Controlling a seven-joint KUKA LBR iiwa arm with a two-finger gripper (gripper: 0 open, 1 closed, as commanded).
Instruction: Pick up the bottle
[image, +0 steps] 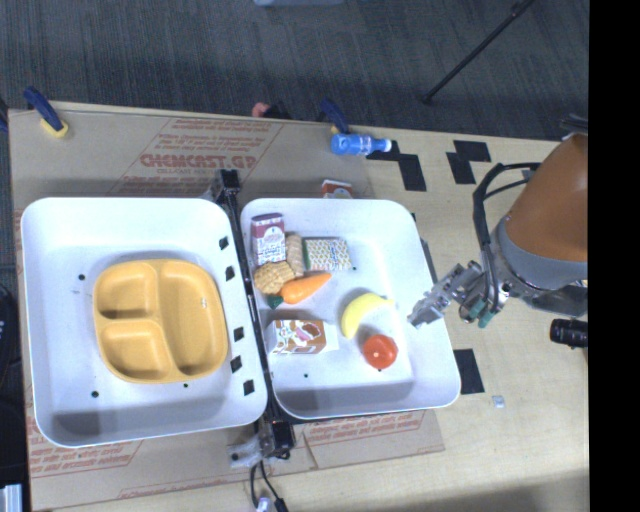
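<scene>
The arm is cut off at the frame's right. Gripper, fingers apart and holding nothing, hovers at the right bin's rim. One blue bottle lies on the counter well beyond it.

We see 2 white bins of smooth, slightly glossy plastic, and in the left one a yellow divided tray of matt plastic. The bench top looks like matt brown cardboard printed in red. The carrot, lemon and tomato have the sheen of moulded plastic. The blue bottle looks like glossy plastic. The gripper looks like dull grey metal; the arm's orange band is smooth and satin.
</scene>
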